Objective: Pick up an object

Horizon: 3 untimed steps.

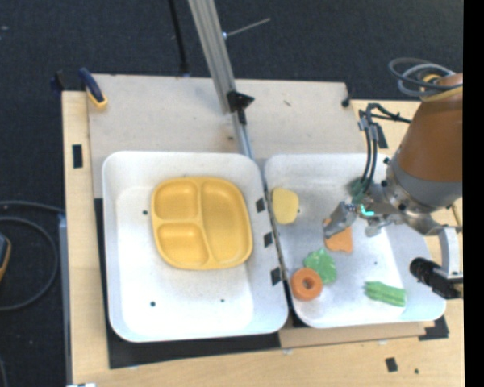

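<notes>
Toys lie in the right bin [306,172], and the one nearest the end effector [344,218] is a small orange piece [340,241], sitting just under its tip. It looks like the end effector touches the top of this piece, but I cannot tell if it is spread, pressed together or pinching the piece, because the picture is too blurry there. Near the orange piece are a green leafy toy [320,264] and an orange ring [307,284], which touch each other. A yellow round toy [285,205] sits by the bin's left wall, and a green long toy [385,293] lies near the front right corner. What could go wrong, I think: the orange piece is small and has a pointy shape, so it could slip out or get pushed away. The arm could also bump the green leafy toy, since it is close. The big grey and orange arm [431,156] hides part of the right bin behind it, so there may be more toys there. The left bin [117,216] holds a yellow tray [202,221] with three parts. Both bins rest on the tabletop [157,115].
</notes>
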Available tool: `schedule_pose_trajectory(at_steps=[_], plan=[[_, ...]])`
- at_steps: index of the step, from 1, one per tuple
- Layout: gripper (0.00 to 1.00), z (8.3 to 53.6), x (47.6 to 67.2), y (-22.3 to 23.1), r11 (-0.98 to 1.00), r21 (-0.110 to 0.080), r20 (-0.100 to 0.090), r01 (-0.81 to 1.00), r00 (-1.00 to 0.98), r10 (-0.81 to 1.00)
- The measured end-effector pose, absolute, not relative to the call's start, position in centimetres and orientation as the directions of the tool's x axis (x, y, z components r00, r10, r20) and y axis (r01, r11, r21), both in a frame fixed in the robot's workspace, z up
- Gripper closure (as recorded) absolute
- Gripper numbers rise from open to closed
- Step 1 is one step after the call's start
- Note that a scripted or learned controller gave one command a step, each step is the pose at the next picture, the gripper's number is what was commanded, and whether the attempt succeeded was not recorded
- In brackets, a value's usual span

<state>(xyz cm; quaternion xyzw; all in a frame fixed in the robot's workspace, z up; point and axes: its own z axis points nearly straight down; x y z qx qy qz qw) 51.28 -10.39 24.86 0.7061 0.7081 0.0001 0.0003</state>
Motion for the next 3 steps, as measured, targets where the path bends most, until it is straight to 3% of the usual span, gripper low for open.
schedule_pose_trajectory(at_steps=[1, 3], plan=[[0.00, 24.9, 51.3, -10.4, 0.003, 0.002, 0.000, 1.000, -0.003, 1.000], [0.00, 15.9, 52.1, -11.3, 0.000, -0.002, -0.001, 1.000, 0.000, 1.000]])
